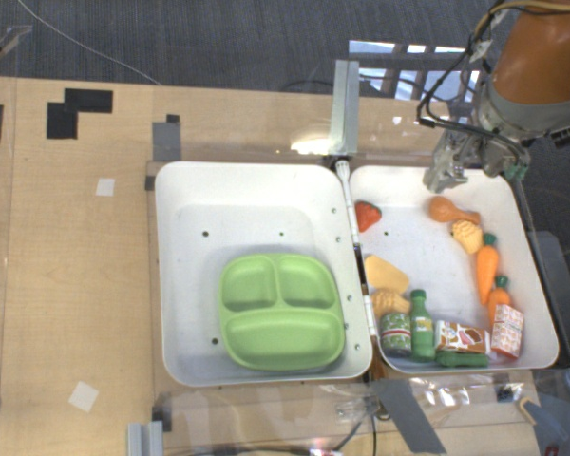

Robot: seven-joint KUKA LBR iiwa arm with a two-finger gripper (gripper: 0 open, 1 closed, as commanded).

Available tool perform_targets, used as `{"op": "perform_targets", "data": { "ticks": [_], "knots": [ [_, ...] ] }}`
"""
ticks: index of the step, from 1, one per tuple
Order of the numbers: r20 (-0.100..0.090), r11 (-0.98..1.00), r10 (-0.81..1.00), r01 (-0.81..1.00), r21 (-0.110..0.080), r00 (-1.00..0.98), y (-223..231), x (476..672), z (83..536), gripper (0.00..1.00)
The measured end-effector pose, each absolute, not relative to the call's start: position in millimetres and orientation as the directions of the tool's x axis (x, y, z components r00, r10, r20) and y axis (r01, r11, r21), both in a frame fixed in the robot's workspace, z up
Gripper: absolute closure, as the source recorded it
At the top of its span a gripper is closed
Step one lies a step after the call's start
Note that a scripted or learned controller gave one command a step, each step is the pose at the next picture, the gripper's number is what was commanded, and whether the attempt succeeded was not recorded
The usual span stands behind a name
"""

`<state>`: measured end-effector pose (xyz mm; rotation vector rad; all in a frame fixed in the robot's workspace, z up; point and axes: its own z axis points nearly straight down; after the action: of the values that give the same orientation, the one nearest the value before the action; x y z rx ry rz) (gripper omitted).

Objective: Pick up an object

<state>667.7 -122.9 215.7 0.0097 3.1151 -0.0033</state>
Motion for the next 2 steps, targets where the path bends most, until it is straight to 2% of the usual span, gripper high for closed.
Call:
{"op": "perform_targets", "data": {
  "ticks": [1, 2],
  "knots": [
    [-0.027, 1.0, 0.004, 0.004, -0.001, -1.0, -122, 668.1, 223, 1.0],
    [-0.018, 0.987, 0.158, 0.158, 0.003, -0.987, -80, 670.8, 300, 1.0]
  ]
}}
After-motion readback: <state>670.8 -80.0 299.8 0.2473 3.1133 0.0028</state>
